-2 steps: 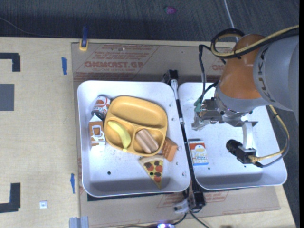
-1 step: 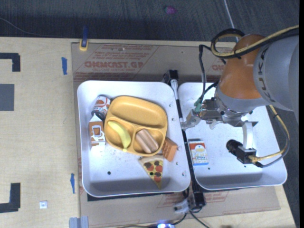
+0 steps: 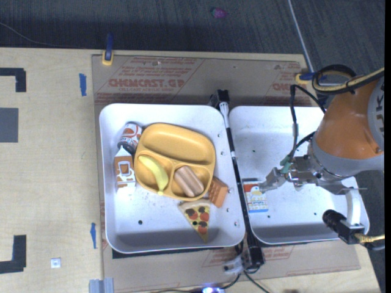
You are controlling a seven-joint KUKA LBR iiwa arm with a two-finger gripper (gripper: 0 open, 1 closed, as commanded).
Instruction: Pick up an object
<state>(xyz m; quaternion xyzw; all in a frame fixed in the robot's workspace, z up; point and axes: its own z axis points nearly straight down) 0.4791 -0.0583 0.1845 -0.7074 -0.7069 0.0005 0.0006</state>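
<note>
While the small card [image 3: 256, 199] lies flat by the left wall of the right bin [image 3: 305, 234], the gripper [image 3: 272, 180] hangs just above it. I cannot tell how wide its jaws are, or if they hold it. Left of the card, the other bin [image 3: 113, 224] holds a yellow tray [image 3: 177, 140], a pizza slice [image 3: 198, 215] and a can [image 3: 129, 138].

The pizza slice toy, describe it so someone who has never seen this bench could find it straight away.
Look in the left bin, the one that holds the big yellow divided plate. Just below that plate, near the bin's front edge, lies the pizza slice. It is the only flat triangle there, tan with red dots, its tip pointing toward the front rim.
</note>
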